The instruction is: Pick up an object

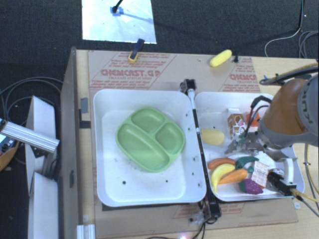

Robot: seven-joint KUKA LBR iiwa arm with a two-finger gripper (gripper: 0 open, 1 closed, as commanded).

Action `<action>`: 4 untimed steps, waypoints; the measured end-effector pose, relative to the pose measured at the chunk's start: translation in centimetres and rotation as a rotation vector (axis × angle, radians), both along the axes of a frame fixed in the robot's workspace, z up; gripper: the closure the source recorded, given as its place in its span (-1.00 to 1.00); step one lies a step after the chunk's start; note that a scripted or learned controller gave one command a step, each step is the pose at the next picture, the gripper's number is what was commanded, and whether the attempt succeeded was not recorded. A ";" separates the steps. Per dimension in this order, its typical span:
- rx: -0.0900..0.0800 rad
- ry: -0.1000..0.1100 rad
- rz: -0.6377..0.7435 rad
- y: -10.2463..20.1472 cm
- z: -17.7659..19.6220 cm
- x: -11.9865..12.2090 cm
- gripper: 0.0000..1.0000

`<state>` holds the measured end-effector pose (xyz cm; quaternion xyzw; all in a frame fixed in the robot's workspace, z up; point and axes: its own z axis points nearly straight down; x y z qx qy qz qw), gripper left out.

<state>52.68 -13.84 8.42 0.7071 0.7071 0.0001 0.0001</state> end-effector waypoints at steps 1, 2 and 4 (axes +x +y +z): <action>-0.003 -0.007 0.005 -3.4 0.1 5.7 -1.00; -0.001 -0.007 0.008 -1.0 0.1 12.2 -1.00; 0.002 -0.006 0.010 6.7 10.6 10.0 1.00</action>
